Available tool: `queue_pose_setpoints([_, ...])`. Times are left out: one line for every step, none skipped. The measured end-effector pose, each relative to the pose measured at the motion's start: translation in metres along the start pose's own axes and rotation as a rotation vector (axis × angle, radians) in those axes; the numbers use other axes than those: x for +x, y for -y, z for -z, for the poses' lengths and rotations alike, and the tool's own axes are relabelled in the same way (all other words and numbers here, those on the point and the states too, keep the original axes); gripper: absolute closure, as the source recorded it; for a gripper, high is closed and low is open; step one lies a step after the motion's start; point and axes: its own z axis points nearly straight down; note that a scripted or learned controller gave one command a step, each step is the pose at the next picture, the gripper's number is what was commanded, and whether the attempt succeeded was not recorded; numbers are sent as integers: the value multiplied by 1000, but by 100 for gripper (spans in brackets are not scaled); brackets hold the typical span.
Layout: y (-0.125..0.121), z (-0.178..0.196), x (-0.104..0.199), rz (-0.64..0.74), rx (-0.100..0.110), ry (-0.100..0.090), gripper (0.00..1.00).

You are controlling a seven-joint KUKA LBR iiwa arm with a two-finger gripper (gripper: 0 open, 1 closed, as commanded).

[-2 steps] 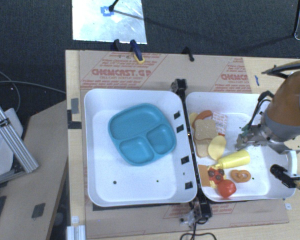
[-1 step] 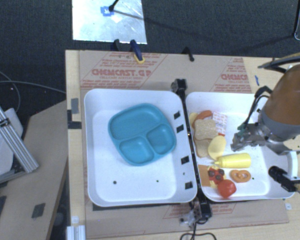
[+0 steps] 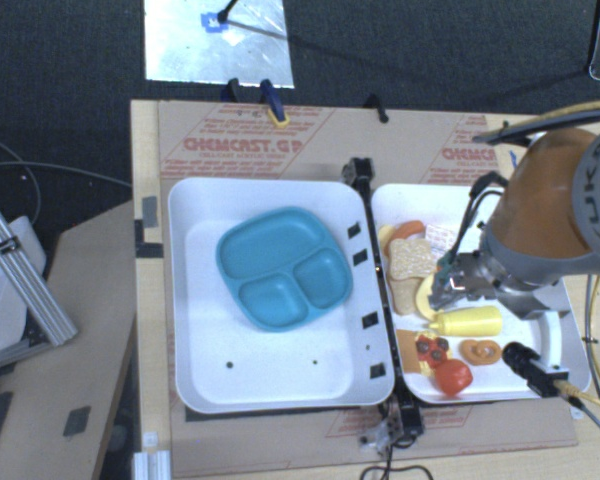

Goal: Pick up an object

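A: What sits in the left bin (image 3: 195, 298)?

B: A blue divided plate (image 3: 280, 266), lying flat near the middle.

A: And the right bin (image 3: 565, 313)?

B: Toy food: a cracker (image 3: 412, 258), a sausage (image 3: 408, 230) above it, a yellow mustard bottle (image 3: 467, 320) on its side, a doughnut (image 3: 479, 351), a red tomato (image 3: 452, 376) at the front.

A: The arm (image 3: 545, 203)?

B: It hangs over the right bin; the gripper (image 3: 442, 290) is low, just beside the cracker and the bottle. The jaws are too dim to read.

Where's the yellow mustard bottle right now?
The yellow bottle lies on its side in the right bin, just below the gripper, with the toast slice above-left and the red tomato below it.
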Motion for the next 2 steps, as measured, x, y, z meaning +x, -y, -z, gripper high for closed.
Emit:
queue_pose_setpoints([7,43,75,1,-4,-1,100])
queue_pose_setpoints([5,162,149,4,-13,-3,100])
